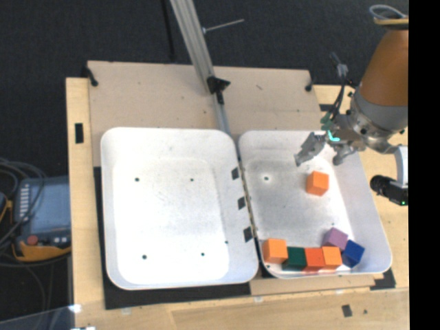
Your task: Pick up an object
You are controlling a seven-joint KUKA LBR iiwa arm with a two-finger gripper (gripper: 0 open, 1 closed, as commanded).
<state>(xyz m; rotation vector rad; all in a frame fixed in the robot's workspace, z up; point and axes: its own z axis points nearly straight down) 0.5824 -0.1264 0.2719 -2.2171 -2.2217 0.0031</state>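
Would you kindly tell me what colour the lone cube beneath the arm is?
Orange: the lone cube, seen in the camera view.

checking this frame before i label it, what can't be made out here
- Arm: the camera view's right edge cuts it off, so only its wrist end shows.
- Green block in the row along the near wall of the right bin: its orange neighbours crowd it, so its sides are hidden.
- Red block: too small and tightly packed to tell its colour from orange.
- Dark device off the bench: the left edge cuts it off.
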